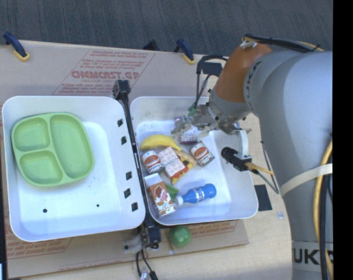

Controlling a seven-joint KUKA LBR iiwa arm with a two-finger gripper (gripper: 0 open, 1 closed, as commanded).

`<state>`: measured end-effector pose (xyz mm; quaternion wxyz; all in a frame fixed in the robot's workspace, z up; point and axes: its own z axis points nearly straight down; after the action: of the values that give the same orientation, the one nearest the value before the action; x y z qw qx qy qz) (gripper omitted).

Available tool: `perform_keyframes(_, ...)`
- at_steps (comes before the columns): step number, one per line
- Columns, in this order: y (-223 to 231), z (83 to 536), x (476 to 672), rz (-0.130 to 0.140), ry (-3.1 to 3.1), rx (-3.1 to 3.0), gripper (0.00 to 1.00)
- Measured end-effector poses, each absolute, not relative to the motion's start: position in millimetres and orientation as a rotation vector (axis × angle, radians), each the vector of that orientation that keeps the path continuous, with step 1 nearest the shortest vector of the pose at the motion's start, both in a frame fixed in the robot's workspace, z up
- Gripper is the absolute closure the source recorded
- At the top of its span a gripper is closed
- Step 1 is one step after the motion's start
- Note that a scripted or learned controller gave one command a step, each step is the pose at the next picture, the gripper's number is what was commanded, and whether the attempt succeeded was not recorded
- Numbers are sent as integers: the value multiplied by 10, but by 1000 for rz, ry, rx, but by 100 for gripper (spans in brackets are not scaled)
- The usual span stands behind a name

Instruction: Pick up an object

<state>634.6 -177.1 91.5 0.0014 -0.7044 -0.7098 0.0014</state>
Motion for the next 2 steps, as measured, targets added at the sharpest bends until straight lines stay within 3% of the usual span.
perform_keyframes(1, -1772, 1022, 6350, 6, -2232, -2207, 100)
perform_keyframes(2, -1223, 2033, 5906, 0, -2227, -2213, 100)
